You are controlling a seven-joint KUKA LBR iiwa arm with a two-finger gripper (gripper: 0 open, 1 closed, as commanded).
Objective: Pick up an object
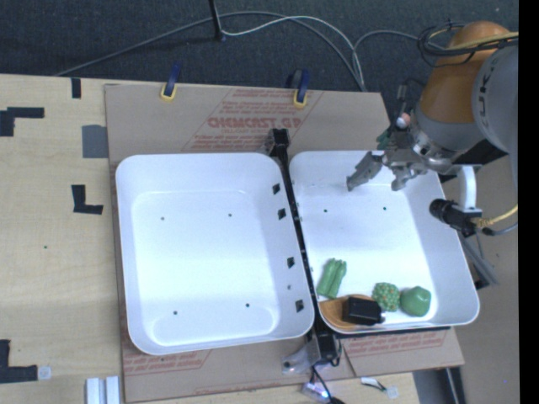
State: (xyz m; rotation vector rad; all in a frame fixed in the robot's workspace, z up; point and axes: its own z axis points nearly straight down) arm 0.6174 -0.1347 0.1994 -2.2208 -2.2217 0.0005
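Crowding the right bin's (438, 251) near edge are lying a black block (363, 311) on a brown scoop (338, 314), ribbed green toy (333, 278), bumpy green ball (386, 295) and smooth green piece (415, 300). Gripper (381, 175) is hovering open, empty, above cardboard-covered bench (244, 120).

Even, fairly bright light falls from above, with no hard beam. The two white bins are the brightest areas: the left bin (202, 251) is nearly blown out across its floor, with a soft grey gradient along its far and left walls, and the right bin (370, 234) shows a faint grey shadow under the gripper (381, 175). The small things at its near end cast only slight shadows. The dark floor (126, 15) at the far side stays dim. The whole frame is soft and low in detail; print on the cardboard (253, 123) is barely legible.
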